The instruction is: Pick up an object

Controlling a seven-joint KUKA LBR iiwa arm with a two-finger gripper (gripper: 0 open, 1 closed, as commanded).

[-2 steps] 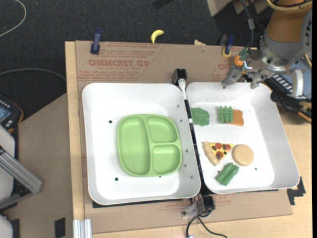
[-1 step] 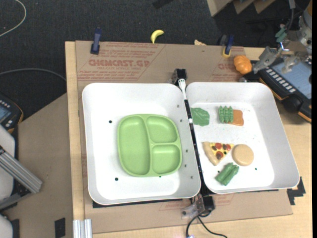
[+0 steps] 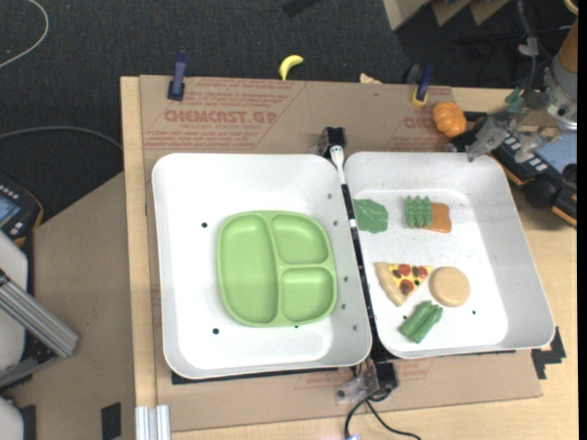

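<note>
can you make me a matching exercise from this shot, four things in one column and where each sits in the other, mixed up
Things:
1. green divided plate
2. pizza slice
3. round tan cookie
4. yellow banana

Places:
A. right bin, just right of the pizza slice
B. dark floor beyond the bench's far edge
C. middle of the left bin
D. right bin, between the bins' shared edge and the cookie

Pairs: 1-C, 2-D, 3-A, 4-B
</note>
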